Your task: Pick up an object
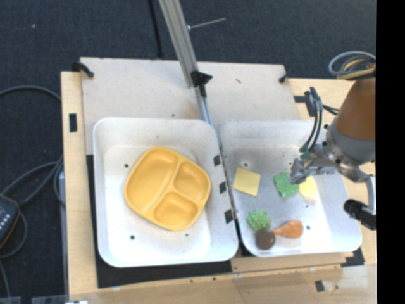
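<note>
1. I start with the tabletop [158,84], a pale board carrying two shallow white bins side by side.
2. The left bin [107,233] holds one thing: a yellow divided tray [167,187] with three compartments, sitting about in the middle and turned at an angle.
3. The right bin [266,138] holds the small pieces and is where my arm [357,116] reaches in from the right.
4. The claw [302,170] hangs low over the right half of that bin. I cannot tell how far apart its tips are, and I see nothing clearly caught between them.
5. The relation the next move turns on: a green leafy piece [285,186] lies just below and slightly left of the claw tip, and a pale yellow piece [308,190] lies just beside it on the right. Either looks like the nearest candidate, and I judge a short descent would reach one.
6. Farther left lies a flat yellow square [247,182], well clear of the claw.
7. Near the bin's front edge sit a green knobbly ball [258,220], a dark brown round piece [264,239] and an orange drumstick-shaped piece [290,229] with its long axis running left to right.
</note>
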